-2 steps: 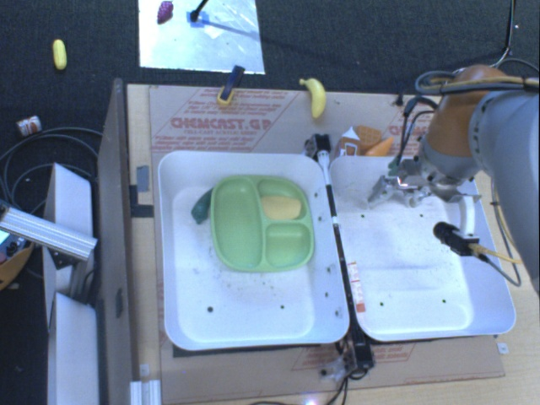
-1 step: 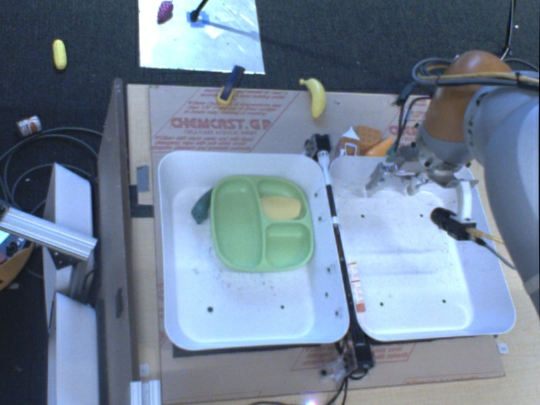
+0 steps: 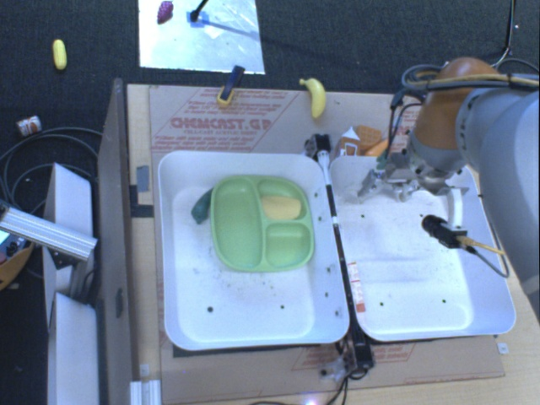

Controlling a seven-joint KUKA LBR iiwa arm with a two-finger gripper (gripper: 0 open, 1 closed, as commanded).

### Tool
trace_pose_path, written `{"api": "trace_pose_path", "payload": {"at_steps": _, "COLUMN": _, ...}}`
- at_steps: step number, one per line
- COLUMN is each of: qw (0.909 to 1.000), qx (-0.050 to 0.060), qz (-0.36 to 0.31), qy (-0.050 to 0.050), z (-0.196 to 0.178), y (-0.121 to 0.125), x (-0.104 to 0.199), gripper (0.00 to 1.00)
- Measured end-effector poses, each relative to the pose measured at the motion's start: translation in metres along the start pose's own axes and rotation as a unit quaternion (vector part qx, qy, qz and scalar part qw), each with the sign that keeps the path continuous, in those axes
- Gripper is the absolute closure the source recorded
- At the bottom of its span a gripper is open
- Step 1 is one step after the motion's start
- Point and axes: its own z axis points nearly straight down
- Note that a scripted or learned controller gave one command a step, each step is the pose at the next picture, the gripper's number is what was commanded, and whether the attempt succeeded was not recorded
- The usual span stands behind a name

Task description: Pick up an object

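One teal thing sits half-hidden by green plate.

You've got the hand low over the right bin, near its back-left corner. Can't tell its grip state from here. Left bin: green divided plate mid-bin, yellow piece in its back-right compartment, dark green item touching the plate's left rim. On the counter behind the bins you have a banana, a yellow-and-blue tool at the back edge, and an orange-and-white pack just behind the right bin.
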Motion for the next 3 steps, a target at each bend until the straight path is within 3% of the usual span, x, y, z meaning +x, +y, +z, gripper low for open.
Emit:
{"api": "trace_pose_path", "payload": {"at_steps": 2, "qw": 1.0, "qx": -0.001, "qz": 0.0, "qy": 0.0, "z": -0.001, "y": 0.011, "x": 0.02, "gripper": 0.0}}
{"api": "trace_pose_path", "payload": {"at_steps": 3, "qw": 1.0, "qx": -0.001, "qz": 0.002, "qy": 0.0, "z": -0.001, "y": 0.011, "x": 0.005, "gripper": 0.0}}
